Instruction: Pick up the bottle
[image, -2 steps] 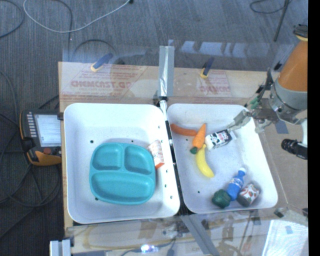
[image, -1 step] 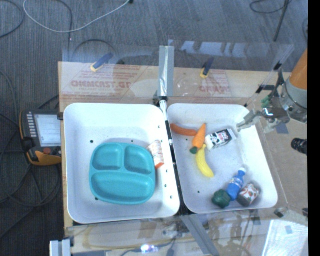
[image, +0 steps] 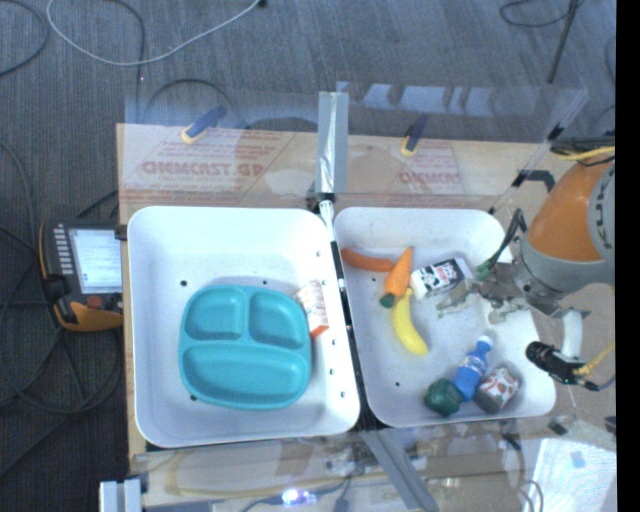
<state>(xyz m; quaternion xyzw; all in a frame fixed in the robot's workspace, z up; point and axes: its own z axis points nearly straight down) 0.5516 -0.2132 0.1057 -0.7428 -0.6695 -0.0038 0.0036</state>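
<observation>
Camera view shows the small blue bottle (image: 472, 367) wedged between neighbours, probably light, rigid, slick, best pinched mid-body; the gripper (image: 478, 292) state I cannot tell.

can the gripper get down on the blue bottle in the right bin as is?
Probably yes, but tight. The bottle lies uncovered from above near the right bin's front corner, and the gripper sits just behind it. A dark green item and a can flank its base, crowding a grasp there.
</observation>
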